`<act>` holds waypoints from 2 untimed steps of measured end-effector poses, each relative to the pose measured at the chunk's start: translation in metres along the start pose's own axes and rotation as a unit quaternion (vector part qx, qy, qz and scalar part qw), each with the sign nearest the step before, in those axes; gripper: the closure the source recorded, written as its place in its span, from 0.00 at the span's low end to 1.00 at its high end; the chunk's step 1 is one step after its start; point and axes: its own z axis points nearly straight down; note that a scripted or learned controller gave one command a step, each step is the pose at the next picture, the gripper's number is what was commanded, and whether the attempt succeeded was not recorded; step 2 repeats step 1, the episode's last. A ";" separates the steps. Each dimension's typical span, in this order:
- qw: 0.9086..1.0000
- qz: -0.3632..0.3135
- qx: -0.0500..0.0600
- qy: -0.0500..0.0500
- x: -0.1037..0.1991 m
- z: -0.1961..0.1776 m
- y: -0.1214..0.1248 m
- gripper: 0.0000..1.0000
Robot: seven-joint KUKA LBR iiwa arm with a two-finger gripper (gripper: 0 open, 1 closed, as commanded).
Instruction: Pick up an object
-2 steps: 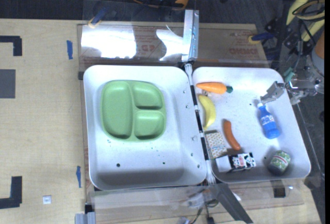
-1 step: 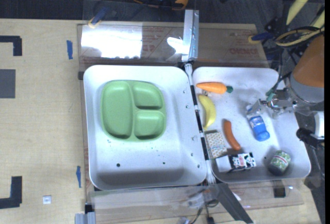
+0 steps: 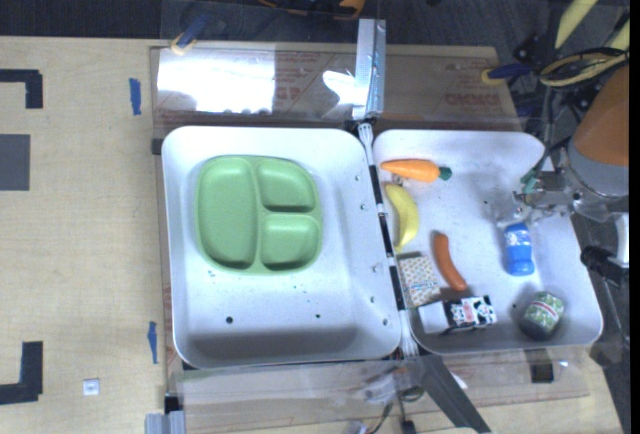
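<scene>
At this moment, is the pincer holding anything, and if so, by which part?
Cannot be told. The pincer sits just above the small blue bottle in the right white bin; any grip is not visible.

Two bins sit side by side on the table (image 3: 80, 222). The left bin (image 3: 340, 252) holds a divided tray (image 3: 260, 212) toward its 10 o'clock. In the right bin (image 3: 470, 222), a carrot (image 3: 410, 170) lies at 11 o'clock, a banana (image 3: 403, 214) just below it, a sausage (image 3: 449, 262) near the middle, a bottle (image 3: 518, 250) at 3 o'clock, a small carton (image 3: 470, 312) at 6 o'clock, and a can (image 3: 542, 314) at 5 o'clock. The tool (image 3: 535, 197) sits just above the bottle.
</scene>
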 end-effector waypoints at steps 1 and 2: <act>1.000 0.024 0.003 -0.003 0.075 -0.076 0.005 1.00; 1.000 0.024 0.003 -0.003 0.075 -0.076 0.005 1.00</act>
